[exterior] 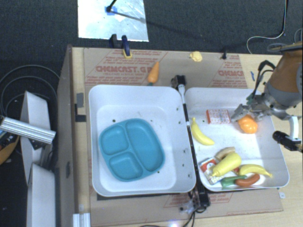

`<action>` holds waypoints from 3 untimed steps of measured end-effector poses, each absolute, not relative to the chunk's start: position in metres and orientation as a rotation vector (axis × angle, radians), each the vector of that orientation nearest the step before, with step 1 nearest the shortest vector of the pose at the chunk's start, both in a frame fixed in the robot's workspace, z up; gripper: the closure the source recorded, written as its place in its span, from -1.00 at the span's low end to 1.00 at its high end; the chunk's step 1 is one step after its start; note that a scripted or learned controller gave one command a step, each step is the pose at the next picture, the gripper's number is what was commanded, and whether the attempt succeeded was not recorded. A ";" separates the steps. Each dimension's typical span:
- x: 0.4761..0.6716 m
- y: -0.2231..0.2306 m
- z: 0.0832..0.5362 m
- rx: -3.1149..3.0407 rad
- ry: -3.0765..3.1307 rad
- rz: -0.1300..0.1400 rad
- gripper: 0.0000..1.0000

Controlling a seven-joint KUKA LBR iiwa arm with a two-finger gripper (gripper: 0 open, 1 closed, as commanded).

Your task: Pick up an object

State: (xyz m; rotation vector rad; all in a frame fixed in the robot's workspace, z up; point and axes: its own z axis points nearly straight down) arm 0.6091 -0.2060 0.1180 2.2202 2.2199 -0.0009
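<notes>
Two white bins sit on the table; the pincer hangs low in the right bin near its far right corner, just beside an orange. Its grip I cannot tell (blurred). Approach step, I judge; next calls for settling over the orange.

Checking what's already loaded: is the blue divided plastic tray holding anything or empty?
Empty. The blue divided plastic tray in the left white bin shows bare blue in all three compartments; the toy food lies in the right white bin.
</notes>
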 end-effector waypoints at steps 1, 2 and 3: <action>0.594 -0.205 0.116 2.220 2.221 -0.001 -1.00; 0.590 -0.206 0.117 2.219 2.222 0.000 -1.00; 0.599 -0.206 0.083 2.215 2.226 0.000 -1.00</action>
